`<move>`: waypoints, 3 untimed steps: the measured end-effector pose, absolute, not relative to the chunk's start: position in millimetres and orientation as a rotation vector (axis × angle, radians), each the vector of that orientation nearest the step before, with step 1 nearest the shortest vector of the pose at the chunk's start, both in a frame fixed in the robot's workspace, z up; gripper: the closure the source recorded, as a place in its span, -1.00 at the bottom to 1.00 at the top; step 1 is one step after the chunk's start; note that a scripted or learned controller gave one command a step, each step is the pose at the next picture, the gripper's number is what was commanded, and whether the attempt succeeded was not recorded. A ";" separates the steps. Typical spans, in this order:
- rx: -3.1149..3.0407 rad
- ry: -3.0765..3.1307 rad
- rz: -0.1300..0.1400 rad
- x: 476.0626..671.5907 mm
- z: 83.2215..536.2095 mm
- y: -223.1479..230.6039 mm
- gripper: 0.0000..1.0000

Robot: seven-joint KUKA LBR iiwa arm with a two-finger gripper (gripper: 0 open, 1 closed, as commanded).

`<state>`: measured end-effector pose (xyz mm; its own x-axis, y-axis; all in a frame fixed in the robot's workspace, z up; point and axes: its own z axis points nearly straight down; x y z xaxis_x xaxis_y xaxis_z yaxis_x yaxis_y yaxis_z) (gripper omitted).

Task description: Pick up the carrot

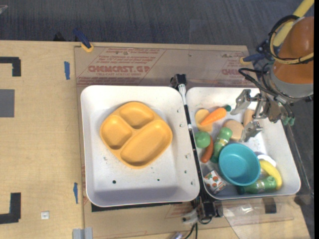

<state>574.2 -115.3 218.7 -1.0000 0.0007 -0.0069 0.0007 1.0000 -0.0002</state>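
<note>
From above, the tapered orange carrot (215, 115) with its green tip was seen lying among smooth plastic toys at the far end of the right bin (289, 148). The metal claw (251, 116) was held open just beside it, gripping nothing. A three-part yellow plate (136, 133) was set in the left bin (94, 153).

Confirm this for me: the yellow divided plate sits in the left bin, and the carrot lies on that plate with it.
Not quite. The yellow divided plate does sit in the left bin, but the carrot is not on it. The camera view shows the carrot in the right bin, near its upper left corner among the other toys, just above the blue bowl.
</note>
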 end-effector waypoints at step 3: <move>0.003 3.116 -0.002 627.6 111.5 -103.5 1.00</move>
